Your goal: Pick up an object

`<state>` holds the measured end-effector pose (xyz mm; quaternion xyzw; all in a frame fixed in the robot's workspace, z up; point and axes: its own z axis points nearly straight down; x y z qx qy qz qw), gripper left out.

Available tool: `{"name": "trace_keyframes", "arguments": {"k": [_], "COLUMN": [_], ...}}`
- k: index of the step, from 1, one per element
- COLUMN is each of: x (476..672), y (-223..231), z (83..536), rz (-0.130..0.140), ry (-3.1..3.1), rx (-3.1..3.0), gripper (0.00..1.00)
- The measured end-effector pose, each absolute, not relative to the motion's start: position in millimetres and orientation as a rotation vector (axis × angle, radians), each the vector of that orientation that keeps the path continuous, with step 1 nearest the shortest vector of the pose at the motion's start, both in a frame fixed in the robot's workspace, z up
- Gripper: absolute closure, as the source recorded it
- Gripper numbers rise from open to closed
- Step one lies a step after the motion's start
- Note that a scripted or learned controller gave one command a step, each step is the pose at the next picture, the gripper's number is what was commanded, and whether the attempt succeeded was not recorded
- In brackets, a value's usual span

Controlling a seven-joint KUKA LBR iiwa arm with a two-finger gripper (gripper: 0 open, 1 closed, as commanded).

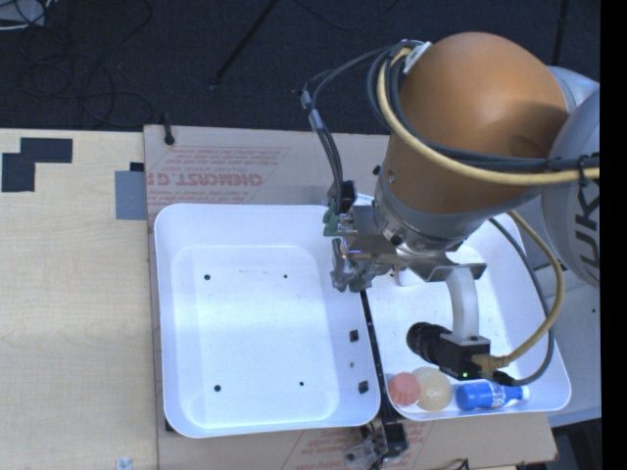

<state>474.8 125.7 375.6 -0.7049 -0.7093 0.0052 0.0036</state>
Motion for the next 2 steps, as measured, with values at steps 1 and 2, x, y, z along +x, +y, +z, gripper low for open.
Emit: {"name": "trace_keyframes", "arguments": {"k": [1, 2], "x": [475.0, 497.9], "y": [217, 245], "z": [400, 277], "rz": [0.000, 0.020], "ry": [-2.231, -2.222], "rx": [-2.209, -2.214], "gripper": [1.00, 1.00]}}
